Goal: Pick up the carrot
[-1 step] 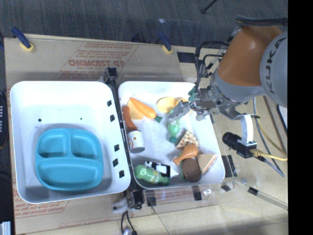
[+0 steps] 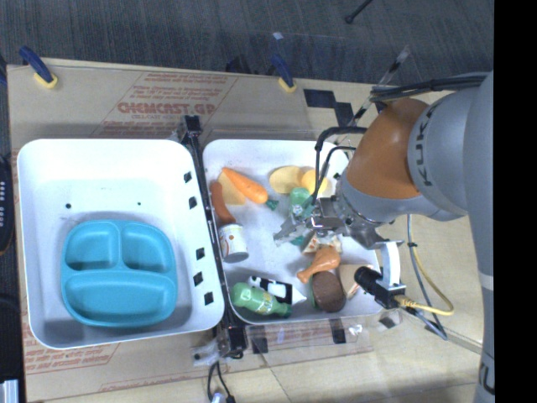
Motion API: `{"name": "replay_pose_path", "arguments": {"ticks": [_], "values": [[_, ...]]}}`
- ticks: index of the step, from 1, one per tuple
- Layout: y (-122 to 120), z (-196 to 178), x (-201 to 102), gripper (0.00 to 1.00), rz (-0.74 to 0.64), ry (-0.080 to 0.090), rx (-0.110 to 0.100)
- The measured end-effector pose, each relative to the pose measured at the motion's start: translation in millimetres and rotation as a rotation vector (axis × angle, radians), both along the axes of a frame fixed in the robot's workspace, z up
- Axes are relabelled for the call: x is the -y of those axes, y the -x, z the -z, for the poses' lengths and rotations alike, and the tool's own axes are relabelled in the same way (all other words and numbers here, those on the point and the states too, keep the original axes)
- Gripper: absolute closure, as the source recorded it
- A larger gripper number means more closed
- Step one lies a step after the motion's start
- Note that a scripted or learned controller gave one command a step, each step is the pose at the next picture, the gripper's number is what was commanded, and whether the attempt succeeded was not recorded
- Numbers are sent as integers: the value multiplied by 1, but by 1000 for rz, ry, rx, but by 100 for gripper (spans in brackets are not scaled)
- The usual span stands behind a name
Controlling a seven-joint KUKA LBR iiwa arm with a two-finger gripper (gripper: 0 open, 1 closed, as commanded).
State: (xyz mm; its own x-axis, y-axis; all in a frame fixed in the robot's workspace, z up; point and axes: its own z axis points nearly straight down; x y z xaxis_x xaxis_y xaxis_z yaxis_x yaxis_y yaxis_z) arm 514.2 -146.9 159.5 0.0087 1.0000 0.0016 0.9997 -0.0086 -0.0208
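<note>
The carrot [image 2: 245,186] lies in the right bin [image 2: 252,151] — upper left part, apart from the gripper [image 2: 304,227], whose grip state I cannot tell.

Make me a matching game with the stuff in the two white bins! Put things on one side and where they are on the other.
Things:
1. carrot
2. blue tray
3. green bottle
4. claw

Places:
A. near edge of the right bin
B. left bin
C. far part of the right bin, near the divider
D. middle of the right bin, over the pile

Pairs: 1-C, 2-B, 3-A, 4-D
</note>
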Motion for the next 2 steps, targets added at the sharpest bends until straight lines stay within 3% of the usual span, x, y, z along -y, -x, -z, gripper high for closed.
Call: {"name": "replay_pose_path", "arguments": {"ticks": [1, 2], "values": [[38, 70, 29, 0, -13, -6, 9], [37, 63, 54, 0, -66, -22, 5]]}}
